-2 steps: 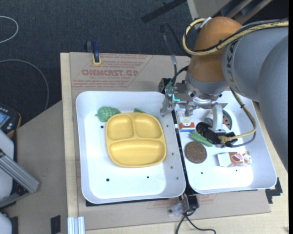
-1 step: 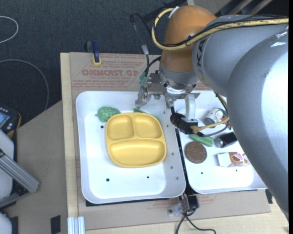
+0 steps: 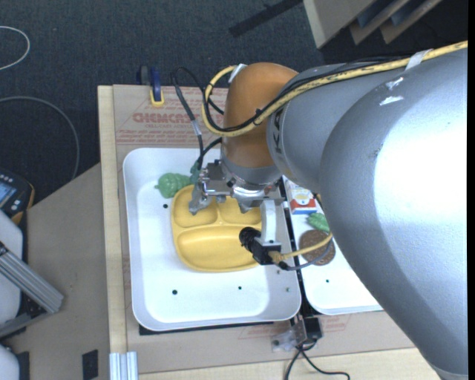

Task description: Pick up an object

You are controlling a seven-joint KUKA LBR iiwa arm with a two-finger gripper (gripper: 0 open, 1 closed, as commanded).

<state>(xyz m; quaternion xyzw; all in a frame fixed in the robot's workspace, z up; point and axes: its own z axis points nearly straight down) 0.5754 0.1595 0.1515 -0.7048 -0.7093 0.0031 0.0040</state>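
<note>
We see dark carpeted floor around desk; thin cable loops at left; pale furniture corner upper right; blue clamp on desk edge.

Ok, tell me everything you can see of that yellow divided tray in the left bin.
The yellow tray looks like smooth, slightly glossy plastic with rounded corners and raised ridges splitting it into compartments: one large one nearest the camera and smaller ones behind. It lies flat, right way up, in the left bin, toward its far right part. The hand hangs over its far half, hiding it partly. A green object sits at its far-left corner.
</note>
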